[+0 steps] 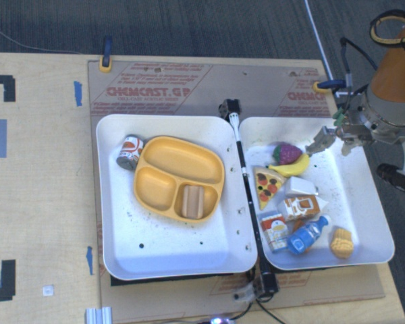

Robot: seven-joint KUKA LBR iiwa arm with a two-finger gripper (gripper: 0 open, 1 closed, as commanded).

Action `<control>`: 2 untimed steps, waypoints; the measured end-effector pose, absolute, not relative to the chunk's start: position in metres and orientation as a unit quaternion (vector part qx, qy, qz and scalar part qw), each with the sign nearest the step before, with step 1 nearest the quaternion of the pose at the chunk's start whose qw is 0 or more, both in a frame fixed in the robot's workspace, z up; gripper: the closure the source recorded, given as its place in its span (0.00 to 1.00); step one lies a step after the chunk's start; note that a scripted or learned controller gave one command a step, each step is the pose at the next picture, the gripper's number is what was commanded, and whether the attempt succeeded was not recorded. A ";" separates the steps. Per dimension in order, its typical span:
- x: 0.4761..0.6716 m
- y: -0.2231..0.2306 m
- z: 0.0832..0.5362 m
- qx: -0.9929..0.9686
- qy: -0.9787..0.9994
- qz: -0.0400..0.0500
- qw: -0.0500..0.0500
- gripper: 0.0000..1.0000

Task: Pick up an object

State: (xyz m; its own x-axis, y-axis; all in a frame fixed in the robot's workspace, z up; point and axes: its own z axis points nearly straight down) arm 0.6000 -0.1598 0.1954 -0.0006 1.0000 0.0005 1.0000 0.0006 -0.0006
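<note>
While the arm [391, 86] hangs over the right bin's far right corner, its pincer [332, 140] sits with its fingers spread apart and nothing between them.

Well to the pincer's left, in the left bin [115, 235], a small can [129, 152] lies on its side, touching the far left edge of a yellow plate [179, 177]. A tan block [193, 202] rests in the plate's near right compartment.

Closer to the pincer, in the right bin [371, 201], a pizza slice [264, 184] lies near the divide between the bins. A red-and-white carton [275, 231] sits nearer the camera, with a white carton [301, 204] beside it and a blue bottle [305, 235] lying against both. The grapes [287, 153] and the banana [290, 168] touch each other just left of the pincer and slightly below it. A yellow corn piece [341, 242] lies near the bin's front, right of the bottle, well apart from the pincer.
</note>
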 end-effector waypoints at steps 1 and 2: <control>0.614 -0.130 0.095 -0.707 -0.707 0.000 -0.001 0.00; 0.615 -0.129 0.105 -0.707 -0.707 -0.001 -0.002 1.00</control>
State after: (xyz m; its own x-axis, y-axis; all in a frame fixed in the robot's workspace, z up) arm 0.6148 -0.1294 0.1053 -0.0003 1.0000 -0.0010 1.0000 0.0003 0.0038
